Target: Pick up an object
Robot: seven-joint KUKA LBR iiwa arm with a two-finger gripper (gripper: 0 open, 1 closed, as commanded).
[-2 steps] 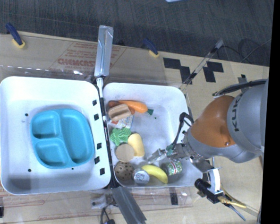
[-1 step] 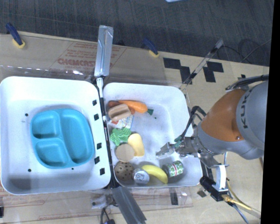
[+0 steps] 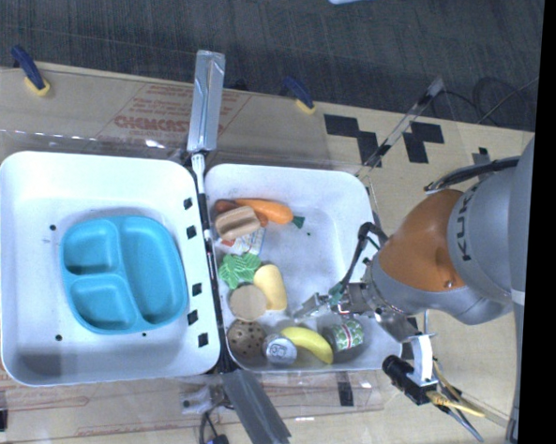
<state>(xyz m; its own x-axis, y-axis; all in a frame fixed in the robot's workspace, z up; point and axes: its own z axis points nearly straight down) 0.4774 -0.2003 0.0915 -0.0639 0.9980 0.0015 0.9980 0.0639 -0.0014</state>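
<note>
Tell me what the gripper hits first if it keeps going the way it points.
Probably the yellow banana just below the gripper in the right bin; the green can sits close beside it. Depth is unclear from above.

Two white bins sit side by side. The left bin [image 3: 13, 247] holds a blue divided tray [image 3: 122, 273]. The right bin [image 3: 331, 196] holds toy foods beneath the arm's gripper [image 3: 334, 302].
</note>
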